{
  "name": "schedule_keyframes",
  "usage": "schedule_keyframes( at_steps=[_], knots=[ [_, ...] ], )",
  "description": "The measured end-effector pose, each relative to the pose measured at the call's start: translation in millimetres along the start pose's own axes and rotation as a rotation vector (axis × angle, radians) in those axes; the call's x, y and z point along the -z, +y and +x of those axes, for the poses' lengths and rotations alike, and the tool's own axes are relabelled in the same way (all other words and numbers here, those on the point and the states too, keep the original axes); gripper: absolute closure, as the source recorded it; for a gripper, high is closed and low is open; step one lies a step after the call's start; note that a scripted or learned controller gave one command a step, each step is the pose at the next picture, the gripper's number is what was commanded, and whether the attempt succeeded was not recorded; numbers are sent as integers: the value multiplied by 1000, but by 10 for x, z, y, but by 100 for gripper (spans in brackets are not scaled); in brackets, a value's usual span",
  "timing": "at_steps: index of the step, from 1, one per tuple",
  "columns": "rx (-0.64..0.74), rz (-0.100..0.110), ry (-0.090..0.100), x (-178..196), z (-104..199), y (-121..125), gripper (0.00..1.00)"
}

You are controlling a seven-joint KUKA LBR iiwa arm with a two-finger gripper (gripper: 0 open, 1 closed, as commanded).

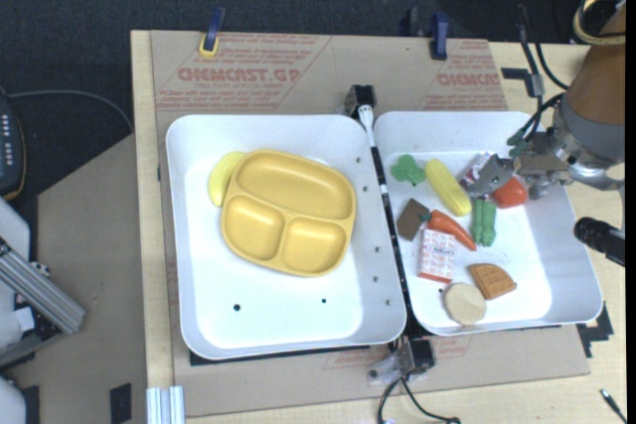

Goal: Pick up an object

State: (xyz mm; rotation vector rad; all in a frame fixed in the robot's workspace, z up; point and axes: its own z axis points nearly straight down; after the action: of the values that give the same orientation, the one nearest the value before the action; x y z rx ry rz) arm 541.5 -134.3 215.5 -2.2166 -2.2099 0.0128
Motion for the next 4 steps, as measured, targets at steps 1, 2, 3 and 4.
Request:
schedule_keyframes(
  at_steps=[1,2,3,4],
  knots=[
    [3,-14,-2,76,3,27,0],
    [3,-11,-1,-374,80,-5,0],
    [3,-9,0,-994,124,22,0],
    [2,-32,-5,-1243,116,86,0]
  ],
)
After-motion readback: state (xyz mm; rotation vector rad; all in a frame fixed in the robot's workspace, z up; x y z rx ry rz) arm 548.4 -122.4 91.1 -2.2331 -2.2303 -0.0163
